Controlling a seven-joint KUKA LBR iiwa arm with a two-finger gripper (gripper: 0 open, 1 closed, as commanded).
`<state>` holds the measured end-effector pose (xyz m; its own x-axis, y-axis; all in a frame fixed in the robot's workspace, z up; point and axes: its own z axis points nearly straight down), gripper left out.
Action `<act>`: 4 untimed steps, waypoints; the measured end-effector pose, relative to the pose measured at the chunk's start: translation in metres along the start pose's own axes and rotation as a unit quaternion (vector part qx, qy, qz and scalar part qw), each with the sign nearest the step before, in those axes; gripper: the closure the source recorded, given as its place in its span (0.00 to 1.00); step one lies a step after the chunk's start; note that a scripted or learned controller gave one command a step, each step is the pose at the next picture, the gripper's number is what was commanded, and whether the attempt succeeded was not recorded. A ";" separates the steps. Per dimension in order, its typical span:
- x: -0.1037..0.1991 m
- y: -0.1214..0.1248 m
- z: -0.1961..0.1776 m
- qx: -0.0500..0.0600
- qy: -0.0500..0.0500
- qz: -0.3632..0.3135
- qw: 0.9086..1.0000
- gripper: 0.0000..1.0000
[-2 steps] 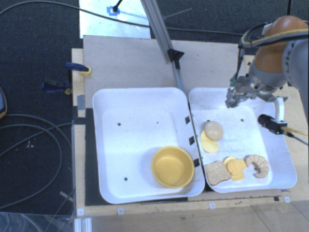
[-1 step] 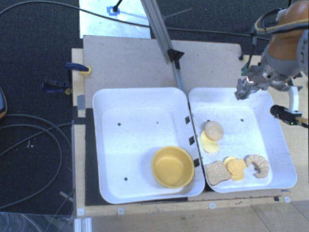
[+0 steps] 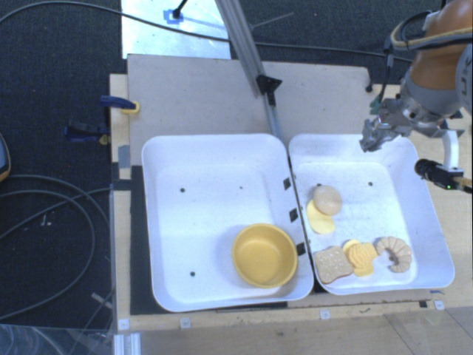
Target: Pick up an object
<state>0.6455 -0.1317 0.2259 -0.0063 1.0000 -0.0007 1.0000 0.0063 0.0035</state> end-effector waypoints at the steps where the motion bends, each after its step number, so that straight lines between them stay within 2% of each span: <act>1: 0.051 -0.010 -0.011 0.000 0.001 -0.002 1.000 1.00; 2: 0.102 -0.020 -0.020 0.001 0.002 -0.002 1.000 1.00; 4: 0.210 -0.025 -0.001 0.002 0.001 -0.002 1.000 1.00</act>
